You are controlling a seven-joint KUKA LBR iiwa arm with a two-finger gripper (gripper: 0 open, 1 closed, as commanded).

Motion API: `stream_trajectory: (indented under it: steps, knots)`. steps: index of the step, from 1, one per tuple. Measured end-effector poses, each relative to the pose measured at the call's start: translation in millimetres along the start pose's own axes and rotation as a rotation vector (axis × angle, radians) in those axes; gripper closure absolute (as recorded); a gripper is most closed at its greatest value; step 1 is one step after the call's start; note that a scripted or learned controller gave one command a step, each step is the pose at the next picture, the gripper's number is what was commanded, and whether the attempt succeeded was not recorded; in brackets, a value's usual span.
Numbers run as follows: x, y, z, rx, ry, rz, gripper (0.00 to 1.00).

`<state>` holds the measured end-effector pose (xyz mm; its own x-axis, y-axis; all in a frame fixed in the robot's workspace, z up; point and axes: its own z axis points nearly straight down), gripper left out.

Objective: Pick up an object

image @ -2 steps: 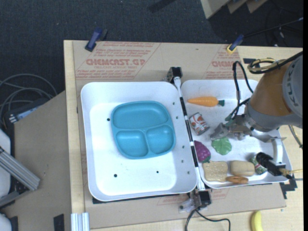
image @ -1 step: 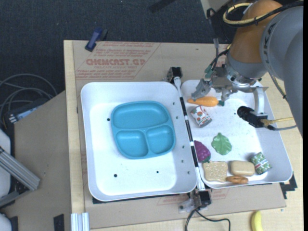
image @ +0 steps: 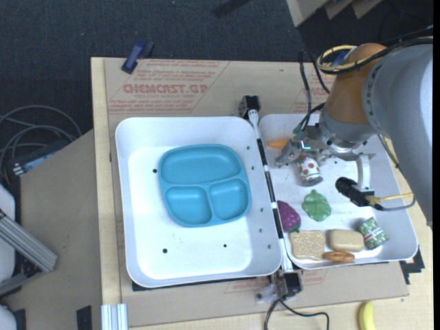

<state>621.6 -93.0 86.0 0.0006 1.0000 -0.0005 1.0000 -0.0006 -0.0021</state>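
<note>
Spotted can point(image: 310, 172): this looks like your pick. It sits in the far half of the right bin point(image: 397, 220), touching or nearly touching the gripper, and you can't tell if it stands upright or is tipped. It looks small, stiff and probably light, with a smooth round wall that may roll or slip, so grip it across the body, not the ends.
Near row: a cracker point(image: 306, 244), a bread roll point(image: 345, 239) and a green-and-white can point(image: 372, 232) crowd the near rim. An orange-brown piece point(image: 338, 256) is tucked against the roll's near side, so there's no slack down here.
Middle ground: a green leaf point(image: 317, 205) lies just on the near side of the spotted can, and a purple piece point(image: 289, 216) hugs the wall between the bins. A sideways drag toward you would likely bump the leaf.
Gripper point(image: 302, 152): it's low over the far part of the right bin, right at the spotted can. From this slant you cannot tell how wide it stands or whether it has hold of anything.
Far side: an orange bit point(image: 276, 143) rests by the dividing wall, just beside the gripper.
Edges: the dividing wall runs close on the can's left, so it's tight that way.
Open room: straight up looks cleanest. The left bin point(image: 141, 205) holds a blue divided tray point(image: 203, 184) with bare white floor around it.
</note>
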Motion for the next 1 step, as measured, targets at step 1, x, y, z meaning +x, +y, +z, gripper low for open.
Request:
stream_trajectory:
  steps: [1]
  knots:
    - [0.5,1.1,-11.1,-0.003,-0.001,-0.001,1.0]
